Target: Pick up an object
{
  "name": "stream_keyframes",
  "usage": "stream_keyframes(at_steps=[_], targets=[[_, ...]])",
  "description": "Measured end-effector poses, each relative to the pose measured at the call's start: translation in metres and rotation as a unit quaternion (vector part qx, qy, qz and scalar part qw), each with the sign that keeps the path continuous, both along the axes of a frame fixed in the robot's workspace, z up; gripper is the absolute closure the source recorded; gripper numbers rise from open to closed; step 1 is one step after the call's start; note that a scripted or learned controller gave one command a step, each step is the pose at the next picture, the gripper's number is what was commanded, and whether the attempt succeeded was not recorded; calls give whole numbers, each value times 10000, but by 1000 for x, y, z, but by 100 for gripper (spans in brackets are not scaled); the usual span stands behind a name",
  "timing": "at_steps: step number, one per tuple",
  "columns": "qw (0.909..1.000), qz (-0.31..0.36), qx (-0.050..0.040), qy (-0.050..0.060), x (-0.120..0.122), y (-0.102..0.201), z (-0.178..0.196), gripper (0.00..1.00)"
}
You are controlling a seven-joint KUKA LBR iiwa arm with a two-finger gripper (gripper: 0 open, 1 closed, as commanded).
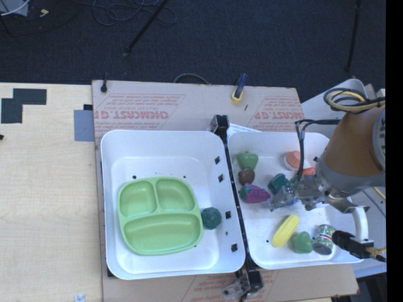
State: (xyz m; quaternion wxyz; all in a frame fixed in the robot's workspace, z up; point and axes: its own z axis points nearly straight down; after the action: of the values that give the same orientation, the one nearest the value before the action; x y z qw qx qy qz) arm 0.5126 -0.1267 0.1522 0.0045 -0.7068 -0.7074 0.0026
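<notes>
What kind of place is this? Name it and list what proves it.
Most likely a robotics lab test bench, not a home. A robot arm reaches over two white bins set on cardboard, toy foods like a plastic corn cob lie scattered, and loose cables trail on dark carpet.

Landmark: green divided plate [160,222] in left bin [126,150]. Teal ball [211,218] touches plate's right edge; gripper [283,197] well right, above yellow corn [285,229].
</notes>
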Motion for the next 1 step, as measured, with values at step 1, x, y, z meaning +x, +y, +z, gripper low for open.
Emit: stream_keyframes(at_steps=[1], targets=[[10000, -1, 0, -7, -6, -4, -47, 0]])
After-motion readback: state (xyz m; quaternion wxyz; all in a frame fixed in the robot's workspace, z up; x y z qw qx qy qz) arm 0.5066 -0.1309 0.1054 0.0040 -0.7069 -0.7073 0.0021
